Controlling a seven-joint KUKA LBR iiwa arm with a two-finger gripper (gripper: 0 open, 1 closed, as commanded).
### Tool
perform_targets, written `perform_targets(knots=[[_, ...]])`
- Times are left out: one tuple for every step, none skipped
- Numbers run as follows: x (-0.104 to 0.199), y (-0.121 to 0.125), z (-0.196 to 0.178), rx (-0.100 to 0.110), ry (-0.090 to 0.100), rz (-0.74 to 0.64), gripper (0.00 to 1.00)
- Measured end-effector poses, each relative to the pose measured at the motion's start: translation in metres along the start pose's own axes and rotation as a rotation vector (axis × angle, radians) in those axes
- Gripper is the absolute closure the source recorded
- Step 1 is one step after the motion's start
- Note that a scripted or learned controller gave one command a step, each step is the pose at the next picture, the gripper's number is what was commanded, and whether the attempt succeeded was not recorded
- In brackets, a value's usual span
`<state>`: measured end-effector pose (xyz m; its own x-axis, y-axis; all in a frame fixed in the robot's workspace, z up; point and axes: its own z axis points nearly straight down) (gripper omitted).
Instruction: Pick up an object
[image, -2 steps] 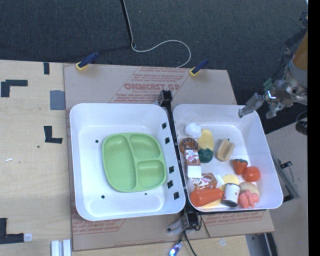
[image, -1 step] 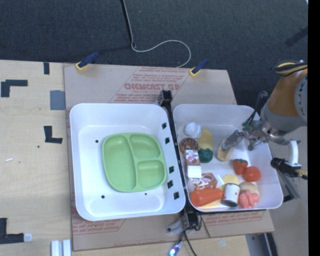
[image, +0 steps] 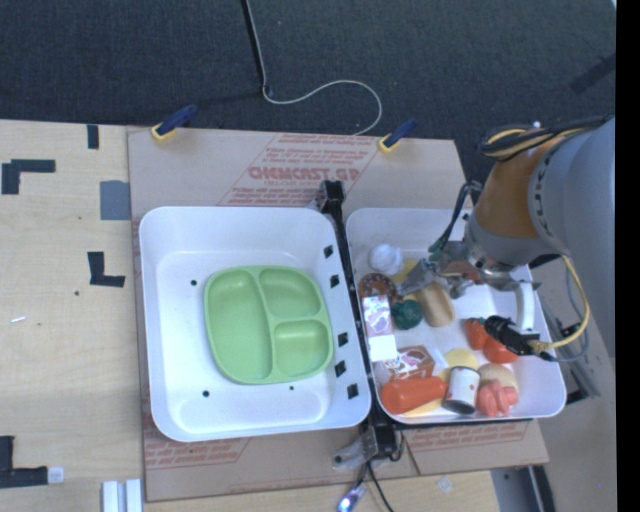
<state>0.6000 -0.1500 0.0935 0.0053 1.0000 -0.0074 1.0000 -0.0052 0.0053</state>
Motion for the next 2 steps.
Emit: perform_targets(knots=[[0.038, -0.063, 0.005, -0.011, -0.014, 0.007, 0.00], [0.096, -0.052, -0.053, 0.006, 0.013, -0.007, 0.00]])
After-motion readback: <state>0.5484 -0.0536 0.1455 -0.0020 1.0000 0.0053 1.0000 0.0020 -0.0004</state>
